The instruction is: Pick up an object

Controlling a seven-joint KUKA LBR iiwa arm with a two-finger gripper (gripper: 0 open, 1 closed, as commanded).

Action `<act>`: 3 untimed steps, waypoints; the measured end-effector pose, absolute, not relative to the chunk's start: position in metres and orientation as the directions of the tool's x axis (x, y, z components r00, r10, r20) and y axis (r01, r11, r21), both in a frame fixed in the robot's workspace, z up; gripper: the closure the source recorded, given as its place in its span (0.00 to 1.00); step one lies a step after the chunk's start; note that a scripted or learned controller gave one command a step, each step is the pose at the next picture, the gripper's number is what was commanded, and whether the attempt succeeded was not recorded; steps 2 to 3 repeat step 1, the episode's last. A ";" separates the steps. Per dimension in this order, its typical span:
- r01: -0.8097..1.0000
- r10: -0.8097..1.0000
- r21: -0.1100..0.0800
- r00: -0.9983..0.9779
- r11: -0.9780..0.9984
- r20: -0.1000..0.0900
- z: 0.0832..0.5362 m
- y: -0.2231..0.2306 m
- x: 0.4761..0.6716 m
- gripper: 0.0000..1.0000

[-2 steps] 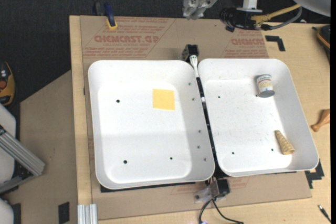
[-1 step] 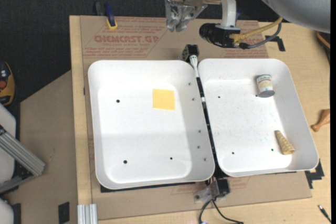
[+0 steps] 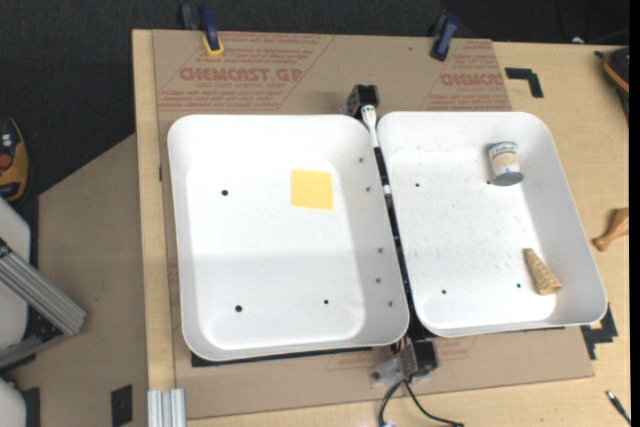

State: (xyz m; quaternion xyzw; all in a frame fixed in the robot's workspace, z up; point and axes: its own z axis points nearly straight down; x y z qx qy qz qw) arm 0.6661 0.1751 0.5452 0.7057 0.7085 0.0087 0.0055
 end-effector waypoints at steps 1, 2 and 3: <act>1.000 1.000 -0.011 -0.001 0.001 -0.003 0.427 0.184 0.666 1.00; 1.000 1.000 -0.011 -0.001 0.001 -0.003 0.427 0.184 0.666 1.00; 1.000 1.000 -0.011 -0.001 0.001 -0.003 0.427 0.184 0.666 1.00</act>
